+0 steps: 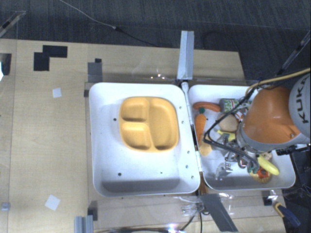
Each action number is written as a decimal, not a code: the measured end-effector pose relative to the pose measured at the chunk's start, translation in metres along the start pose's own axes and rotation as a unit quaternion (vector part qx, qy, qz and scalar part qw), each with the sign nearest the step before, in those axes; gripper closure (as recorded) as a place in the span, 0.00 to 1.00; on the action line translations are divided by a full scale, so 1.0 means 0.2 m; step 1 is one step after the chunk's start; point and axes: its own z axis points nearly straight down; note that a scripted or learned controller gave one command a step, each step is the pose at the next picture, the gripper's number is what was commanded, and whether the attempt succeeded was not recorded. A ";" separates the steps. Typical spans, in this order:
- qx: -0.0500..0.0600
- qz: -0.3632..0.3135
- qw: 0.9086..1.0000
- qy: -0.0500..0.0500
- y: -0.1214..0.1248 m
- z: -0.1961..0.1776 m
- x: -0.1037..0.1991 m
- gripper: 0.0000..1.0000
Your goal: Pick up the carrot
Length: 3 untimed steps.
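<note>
Well apart, carrot [199, 124] lies left of gripper [224, 171], untouched.

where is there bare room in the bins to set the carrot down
Bare floor rings the yellow tray in the left bin, widest along its near wall. The right bin is crowded: carrot, other toy food and the gripper.

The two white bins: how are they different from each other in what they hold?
The left bin holds one yellow divided tray; the right bin holds many small items, including the carrot. The arm hangs over the right bin, not the left bin. Both are shallow, white and set side by side.
</note>
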 end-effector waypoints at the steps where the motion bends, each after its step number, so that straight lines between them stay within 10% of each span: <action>1: -0.001 0.000 1.000 -0.008 0.28 -0.47 -0.46 0.00; 2: 0.000 0.011 1.000 -0.003 0.21 -0.44 -0.30 0.00; 3: -0.001 0.036 0.999 -0.003 0.43 -0.44 -0.43 0.00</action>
